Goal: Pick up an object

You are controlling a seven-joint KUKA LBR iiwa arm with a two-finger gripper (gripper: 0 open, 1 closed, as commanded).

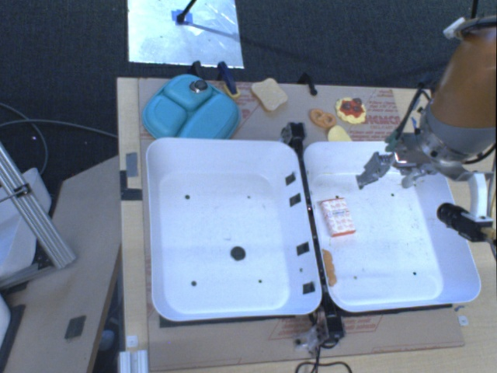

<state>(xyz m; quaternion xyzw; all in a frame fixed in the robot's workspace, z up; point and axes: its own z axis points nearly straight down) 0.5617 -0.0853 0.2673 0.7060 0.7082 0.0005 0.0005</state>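
Observation:
A small white box with red print lies flat in the right bin, near its left wall. A thin orange-brown piece rests against that same wall, lower down. A dark round disc sits on the floor of the left bin. My gripper hangs over the upper middle of the right bin, up and to the right of the box. Its fingers are spread open with nothing between them.
Behind the bins on the cardboard lie a blue sectioned plate, a toast slice, a pretzel-like piece, a small pizza toy and a yellow piece. Black clips run along the divider between the bins.

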